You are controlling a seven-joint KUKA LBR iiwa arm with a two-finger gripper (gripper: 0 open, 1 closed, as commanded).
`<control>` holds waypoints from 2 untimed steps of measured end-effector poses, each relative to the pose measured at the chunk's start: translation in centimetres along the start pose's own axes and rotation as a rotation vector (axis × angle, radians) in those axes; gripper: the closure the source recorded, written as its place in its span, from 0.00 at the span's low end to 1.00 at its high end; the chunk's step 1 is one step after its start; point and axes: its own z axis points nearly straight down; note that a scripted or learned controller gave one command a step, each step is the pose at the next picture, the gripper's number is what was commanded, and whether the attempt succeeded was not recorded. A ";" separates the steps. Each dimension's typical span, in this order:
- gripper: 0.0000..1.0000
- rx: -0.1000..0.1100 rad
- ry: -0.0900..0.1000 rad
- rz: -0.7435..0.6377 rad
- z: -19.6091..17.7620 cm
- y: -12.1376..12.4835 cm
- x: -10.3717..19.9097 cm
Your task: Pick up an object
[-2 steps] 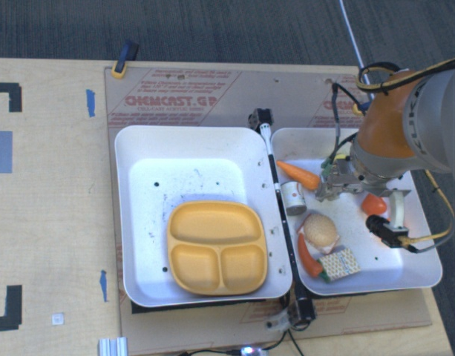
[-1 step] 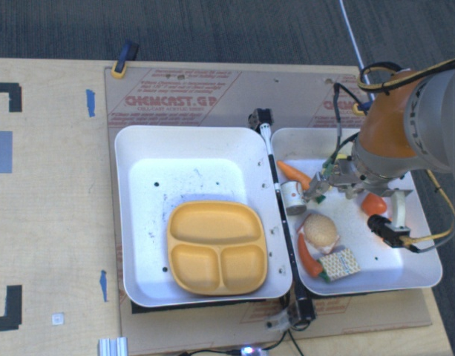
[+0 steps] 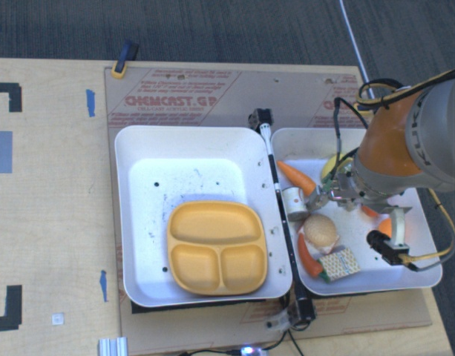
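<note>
Watching remotely, I saw the gripper (image 3: 325, 196) low in the right bin (image 3: 427, 277), just above the bun (image 3: 321, 231) and beside a carrot (image 3: 296, 176). Finger state: I couldn't tell. Yellow tray (image 3: 216, 245) sat in the left bin (image 3: 138, 199).

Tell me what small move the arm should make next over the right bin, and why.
Probably lower straight down a little: the gripper sits low in the right bin, beside the upper carrot and above the round bun, with nothing seen between its fingers.
</note>
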 end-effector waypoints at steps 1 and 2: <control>0.00 0.015 0.010 -0.006 0.5 3.7 0.3; 1.00 0.013 0.011 -0.008 -0.5 3.8 0.4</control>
